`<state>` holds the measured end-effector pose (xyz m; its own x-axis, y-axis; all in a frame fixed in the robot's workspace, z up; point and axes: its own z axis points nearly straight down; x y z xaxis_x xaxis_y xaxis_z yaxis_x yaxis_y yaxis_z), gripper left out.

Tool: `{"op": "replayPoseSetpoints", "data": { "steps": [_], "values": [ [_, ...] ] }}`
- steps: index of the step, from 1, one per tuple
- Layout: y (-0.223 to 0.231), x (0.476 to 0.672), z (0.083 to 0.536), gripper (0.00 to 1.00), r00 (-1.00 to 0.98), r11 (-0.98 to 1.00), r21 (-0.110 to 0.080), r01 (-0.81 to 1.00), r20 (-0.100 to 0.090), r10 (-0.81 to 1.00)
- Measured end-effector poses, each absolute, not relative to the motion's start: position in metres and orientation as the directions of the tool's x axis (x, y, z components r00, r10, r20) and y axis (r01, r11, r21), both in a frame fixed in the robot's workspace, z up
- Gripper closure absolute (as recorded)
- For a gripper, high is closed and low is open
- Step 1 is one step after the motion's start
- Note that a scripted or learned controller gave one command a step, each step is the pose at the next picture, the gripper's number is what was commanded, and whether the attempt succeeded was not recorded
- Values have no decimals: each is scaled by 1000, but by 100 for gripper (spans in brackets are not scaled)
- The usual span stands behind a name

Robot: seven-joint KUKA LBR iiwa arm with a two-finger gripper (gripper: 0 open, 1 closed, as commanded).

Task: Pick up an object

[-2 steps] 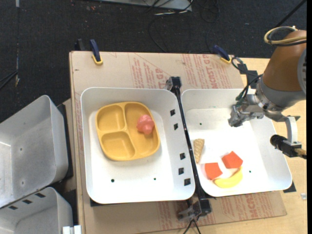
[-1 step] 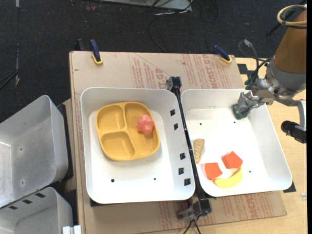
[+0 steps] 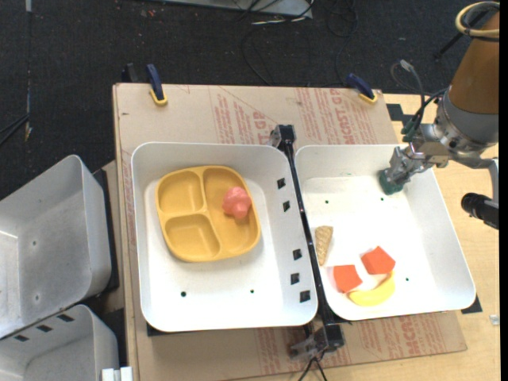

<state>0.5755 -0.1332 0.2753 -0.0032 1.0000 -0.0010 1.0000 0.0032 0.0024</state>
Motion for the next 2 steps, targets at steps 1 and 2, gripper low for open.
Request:
{"op": "replayPoseSetpoints", "data": {
  "steps": [1,2],
  "values": [
    [-81,570,259,100,-7,7,-3,1000,2,1000],
    [-22,572,262,100,-9,9,0,1000,1,1000]
  ]
}}
